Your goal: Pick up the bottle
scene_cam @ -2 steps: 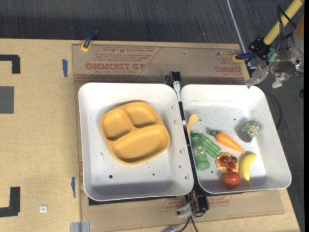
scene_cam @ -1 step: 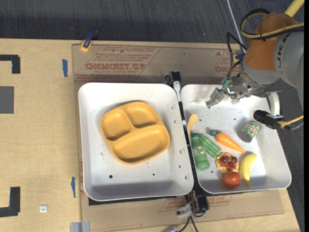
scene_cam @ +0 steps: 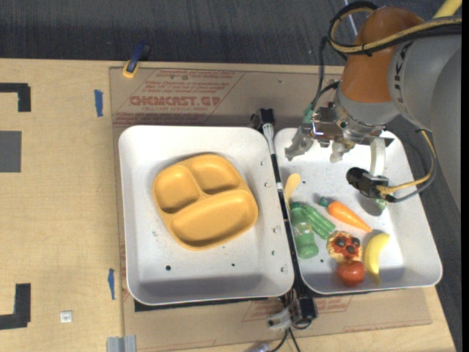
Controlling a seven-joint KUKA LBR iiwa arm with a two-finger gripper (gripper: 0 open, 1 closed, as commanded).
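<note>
Camera view shows your tool open and empty above the right bin's far end; the green bottle lies near its left wall. Approach step: next, move over it and descend.

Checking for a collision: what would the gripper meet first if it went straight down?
Probably bare floor of the right bin: the gripper hangs over its far end, short of the green bottle. Depth is unclear.
</note>
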